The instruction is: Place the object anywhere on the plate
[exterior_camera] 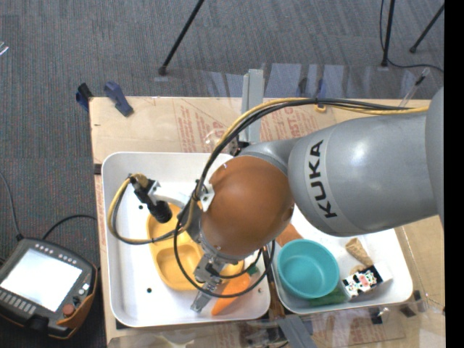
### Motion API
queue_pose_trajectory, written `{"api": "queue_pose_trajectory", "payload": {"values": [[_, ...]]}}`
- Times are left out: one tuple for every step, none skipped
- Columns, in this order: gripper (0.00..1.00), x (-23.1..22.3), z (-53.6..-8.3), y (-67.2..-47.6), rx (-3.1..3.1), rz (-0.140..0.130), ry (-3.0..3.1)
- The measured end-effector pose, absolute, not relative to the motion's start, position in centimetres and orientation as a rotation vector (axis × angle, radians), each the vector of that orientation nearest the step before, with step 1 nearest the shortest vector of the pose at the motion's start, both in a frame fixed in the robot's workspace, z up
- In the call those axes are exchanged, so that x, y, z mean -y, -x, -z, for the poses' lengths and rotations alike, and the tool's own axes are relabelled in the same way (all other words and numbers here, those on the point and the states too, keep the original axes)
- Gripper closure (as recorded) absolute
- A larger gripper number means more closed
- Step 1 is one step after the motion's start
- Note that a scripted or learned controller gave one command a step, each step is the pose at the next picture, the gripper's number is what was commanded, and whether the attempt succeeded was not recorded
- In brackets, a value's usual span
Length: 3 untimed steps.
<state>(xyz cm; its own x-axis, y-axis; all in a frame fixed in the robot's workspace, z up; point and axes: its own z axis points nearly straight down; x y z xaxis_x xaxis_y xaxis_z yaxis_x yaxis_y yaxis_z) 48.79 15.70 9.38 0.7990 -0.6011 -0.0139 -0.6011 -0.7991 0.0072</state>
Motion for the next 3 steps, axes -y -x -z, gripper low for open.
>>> {"api": "queue_pose_trajectory", "payload": {"values": [[0.0, -16.4, -8.9, -50.5, 0.324, 0.004, -3.12], [0.0, -17.0, -9.0, -48.4, 0.329, -0.007, -3.119], [0.0, -20.4, -9.0, -48.4, 0.333, -0.006, -3.114]]}}
